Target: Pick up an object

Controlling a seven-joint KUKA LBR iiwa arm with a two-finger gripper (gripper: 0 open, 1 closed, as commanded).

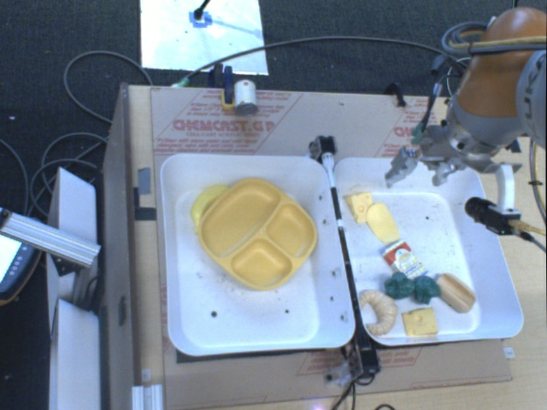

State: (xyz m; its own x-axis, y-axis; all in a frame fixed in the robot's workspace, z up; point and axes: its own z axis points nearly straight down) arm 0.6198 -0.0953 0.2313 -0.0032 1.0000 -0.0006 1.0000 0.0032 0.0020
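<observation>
Smooth white plastic for both bins, left bin (197, 314) and right bin (491, 310), slightly glossy, faintly speckled with dirt. Yellow divided tray (256, 233) also plastic, soft sheen. Brown cardboard (291, 118) underneath, matt, red print. Toy food looking like moulded plastic: pale yellow wedge (382, 225), green broccoli piece (413, 287), tan bread roll (456, 294). Dark carpet-like floor (68, 24), rough and matt. Gripper (423, 167) dull grey metal, orange band (504, 58) shiny.

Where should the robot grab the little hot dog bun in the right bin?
Probably across the middle of the hot dog bun, coming straight down. It lies flat and slanted, so closing over its narrow width fits best. The green broccoli toy touches its left end; its right side is free.
</observation>
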